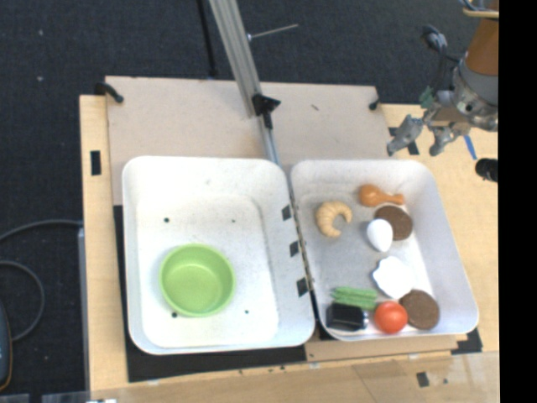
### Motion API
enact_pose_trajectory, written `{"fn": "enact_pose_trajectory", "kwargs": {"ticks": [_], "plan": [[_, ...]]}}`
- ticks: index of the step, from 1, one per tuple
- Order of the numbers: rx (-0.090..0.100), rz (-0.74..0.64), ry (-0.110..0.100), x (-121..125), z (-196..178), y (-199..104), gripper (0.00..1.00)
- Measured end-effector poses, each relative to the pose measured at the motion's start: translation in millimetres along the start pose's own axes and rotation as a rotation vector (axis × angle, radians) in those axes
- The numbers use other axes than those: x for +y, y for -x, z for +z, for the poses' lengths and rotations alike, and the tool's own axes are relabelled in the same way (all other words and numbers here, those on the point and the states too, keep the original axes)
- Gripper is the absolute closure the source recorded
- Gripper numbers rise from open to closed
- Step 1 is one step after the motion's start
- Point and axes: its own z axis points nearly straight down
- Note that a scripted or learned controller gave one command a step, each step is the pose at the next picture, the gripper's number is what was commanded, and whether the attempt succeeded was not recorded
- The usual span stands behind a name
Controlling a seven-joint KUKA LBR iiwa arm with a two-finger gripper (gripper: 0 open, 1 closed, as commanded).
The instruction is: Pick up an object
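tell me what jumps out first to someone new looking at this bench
The bright green bowl sits alone in the left bin. The right bin holds a crowd of small things, among them a croissant and a red tomato near the front edge. The gripper hangs beyond the right bin's far right corner.

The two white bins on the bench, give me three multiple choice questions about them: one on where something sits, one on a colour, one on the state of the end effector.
1. Where is the bowl?
A. left bin
B. right bin
C. on the bench outside the bins

2. What colour is the bowl?
A. red
B. green
C. blue

3. Where is the end effector now?
A. down among the items in the right bin
B. above the right bin's far edge, touching no item
C. over the left bin

Answers:
1. A, it sits at the near side of the left bin.
2. B, it is light green.
3. B, it hangs by the far rim, apart from the croissant and the rest.
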Motion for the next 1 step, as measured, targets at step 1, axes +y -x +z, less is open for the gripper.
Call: {"fn": "enact_pose_trajectory", "kwargs": {"ticks": [1], "plan": [[-0.001, -0.001, -0.001, -0.1, 0.0, 0.1, 0.0]]}}
